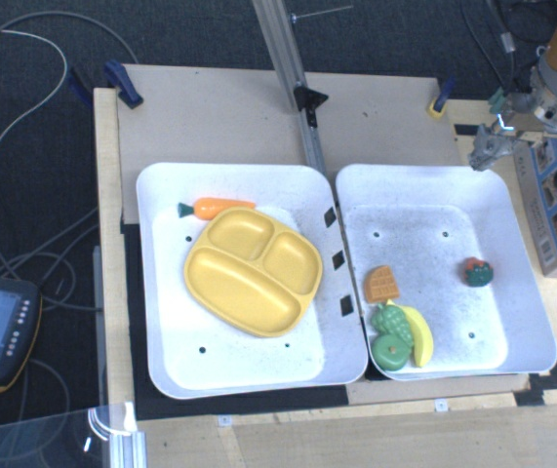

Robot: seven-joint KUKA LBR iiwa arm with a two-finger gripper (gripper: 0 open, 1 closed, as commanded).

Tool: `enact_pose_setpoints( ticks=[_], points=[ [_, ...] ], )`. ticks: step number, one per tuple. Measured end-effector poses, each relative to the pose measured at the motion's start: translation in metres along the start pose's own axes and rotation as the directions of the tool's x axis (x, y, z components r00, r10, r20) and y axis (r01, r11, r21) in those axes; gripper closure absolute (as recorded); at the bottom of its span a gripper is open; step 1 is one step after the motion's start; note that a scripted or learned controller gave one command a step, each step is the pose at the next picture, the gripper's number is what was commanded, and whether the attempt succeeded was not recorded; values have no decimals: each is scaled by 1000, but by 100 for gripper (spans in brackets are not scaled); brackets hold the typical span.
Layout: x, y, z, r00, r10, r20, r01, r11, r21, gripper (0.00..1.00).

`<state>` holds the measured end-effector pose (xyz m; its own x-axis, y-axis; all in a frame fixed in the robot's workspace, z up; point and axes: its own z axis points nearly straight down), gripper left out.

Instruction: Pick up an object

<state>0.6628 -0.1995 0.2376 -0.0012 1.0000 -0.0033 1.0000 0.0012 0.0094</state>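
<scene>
End effector (pixel 488 149) hovers over bench (pixel 376 125) beside right bin (pixel 512 213).

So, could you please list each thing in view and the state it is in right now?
end effector: above the right bin's far right corner, holding nothing visible.
yellow divided plate: upright in the left bin, compartments bare.
toy carrot: lying flat beside the plate's far edge.
toy strawberry: alone in the right bin.
toy waffle: lying flat, next to the grapes.
green grapes, banana, green apple: clustered together at the right bin's near left corner.
</scene>
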Motion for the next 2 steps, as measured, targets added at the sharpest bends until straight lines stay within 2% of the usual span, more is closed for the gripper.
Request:
enact_pose_setpoints(
  ticks=[1,2],
  points=[
    [0,2,-56,1000,-1,0,1,1000,0,100],
    [47,-10,-40,1000,-4,-6,4,1000,12,100]
  ],
)
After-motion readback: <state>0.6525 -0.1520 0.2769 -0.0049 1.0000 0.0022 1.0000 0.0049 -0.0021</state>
